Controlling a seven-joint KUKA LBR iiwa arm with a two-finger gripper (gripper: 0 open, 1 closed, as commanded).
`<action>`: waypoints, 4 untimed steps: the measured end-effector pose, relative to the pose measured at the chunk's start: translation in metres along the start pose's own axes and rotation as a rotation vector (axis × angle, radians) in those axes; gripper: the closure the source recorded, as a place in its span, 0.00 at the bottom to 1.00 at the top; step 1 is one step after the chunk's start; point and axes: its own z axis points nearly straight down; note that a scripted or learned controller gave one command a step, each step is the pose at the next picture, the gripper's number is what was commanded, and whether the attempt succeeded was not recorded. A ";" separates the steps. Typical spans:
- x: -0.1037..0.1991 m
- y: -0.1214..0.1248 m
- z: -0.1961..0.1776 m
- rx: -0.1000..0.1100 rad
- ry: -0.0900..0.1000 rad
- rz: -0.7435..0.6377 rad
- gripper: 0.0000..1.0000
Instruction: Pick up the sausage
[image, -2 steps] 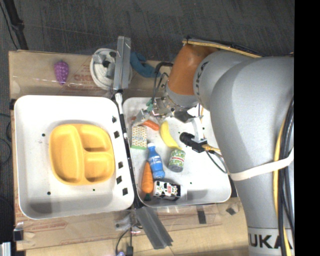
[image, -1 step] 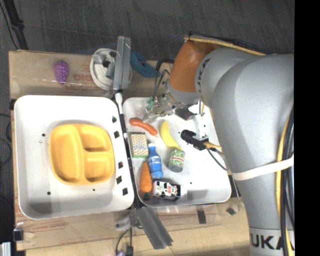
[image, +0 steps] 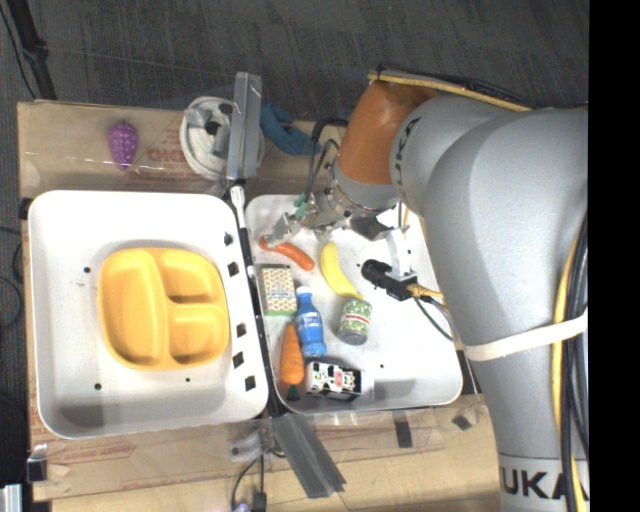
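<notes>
I was reaching into the right bin (image: 420, 385) from the side, and my gripper (image: 312, 215) hung low over its top left corner. From up there I could not tell what my gripper was doing, and I saw nothing held in it. The sausage (image: 286, 250) lay flat on the white floor of that bin, just below and a little left of my gripper, close to the wall between the two bins. It was small, long and orange-red, and it lay at a slant. A banana (image: 336, 270) sat just to its right, and a little patterned box (image: 277, 289) sat just below it. Farther down were a blue bottle (image: 308, 324), a carrot (image: 291, 360), a small can (image: 354, 320) and a black and white carton (image: 333, 379). The left bin (image: 60, 400) held a yellow tray (image: 165, 305). I thought the sausage was a light toy, smooth and round, so it could roll or slip away. I thought the best place to grab it was the middle, across its thin side, so it would not tip. The wall and the banana were close, so there was not much room.
</notes>
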 end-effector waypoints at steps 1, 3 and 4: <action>-0.008 -0.033 0.018 0.017 0.001 0.341 0.00; -0.008 -0.033 0.009 0.021 0.002 0.336 0.00; 0.005 -0.006 0.016 0.020 -0.004 0.394 0.00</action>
